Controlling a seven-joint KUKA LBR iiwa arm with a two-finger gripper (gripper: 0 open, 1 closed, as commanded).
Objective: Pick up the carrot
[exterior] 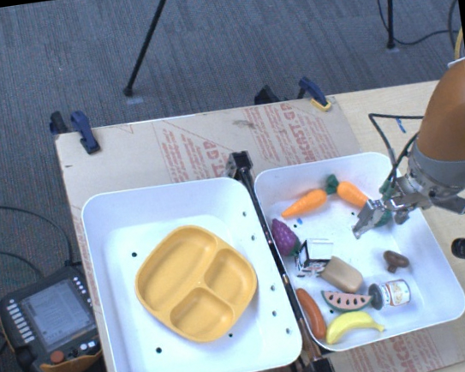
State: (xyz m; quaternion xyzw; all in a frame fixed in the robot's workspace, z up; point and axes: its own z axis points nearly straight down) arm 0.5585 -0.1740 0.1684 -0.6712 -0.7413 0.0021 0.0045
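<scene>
Two orange carrots lie in the back of the right bin (434, 233). The longer carrot (304, 204) points left. The shorter carrot (351, 194) lies tilted, with a green top (331, 182) at its back left end. My gripper (372, 217) hangs just to the front right of the shorter carrot, a little apart from it. It is open and nothing is between its fingers. The grey arm with its orange band (452, 118) reaches in from the right.
The right bin also holds a purple eggplant (284, 235), a small white box (313, 255), a tan block (341, 274), a watermelon slice (351, 299), a banana (354, 325), a red sausage (312, 312), a can (396, 292) and a brown piece (395, 259). A yellow divided plate (197, 281) sits in the left bin (103, 243).
</scene>
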